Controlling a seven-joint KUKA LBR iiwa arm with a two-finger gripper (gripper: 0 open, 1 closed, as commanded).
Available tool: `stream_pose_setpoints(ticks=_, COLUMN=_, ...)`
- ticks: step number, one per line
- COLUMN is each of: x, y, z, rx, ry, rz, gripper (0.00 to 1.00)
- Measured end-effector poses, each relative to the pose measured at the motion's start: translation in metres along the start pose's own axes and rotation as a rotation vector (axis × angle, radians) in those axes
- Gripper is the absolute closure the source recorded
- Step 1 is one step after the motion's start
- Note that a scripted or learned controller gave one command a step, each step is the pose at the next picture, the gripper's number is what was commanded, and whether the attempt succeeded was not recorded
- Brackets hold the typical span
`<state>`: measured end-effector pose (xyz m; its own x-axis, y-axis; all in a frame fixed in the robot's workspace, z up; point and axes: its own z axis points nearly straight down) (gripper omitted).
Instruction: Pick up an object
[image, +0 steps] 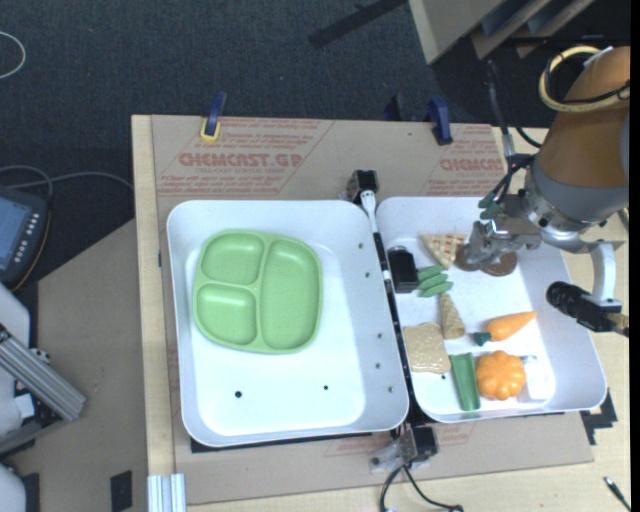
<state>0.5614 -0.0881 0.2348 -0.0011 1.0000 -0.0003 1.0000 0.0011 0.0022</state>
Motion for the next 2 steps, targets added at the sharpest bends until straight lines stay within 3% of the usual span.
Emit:
stream_pose_setpoints(ticks=1, x=-0.004, y=0.005, z=0.018, rx=0.005, ry=0.000, rz=0.001, gripper=1.00)
stream_pose_setpoints(ticks=2, x=-0.003, y=-0.009, z=0.014, rx=0.004, ry=0.001, rz=0.002, gripper=1.00)
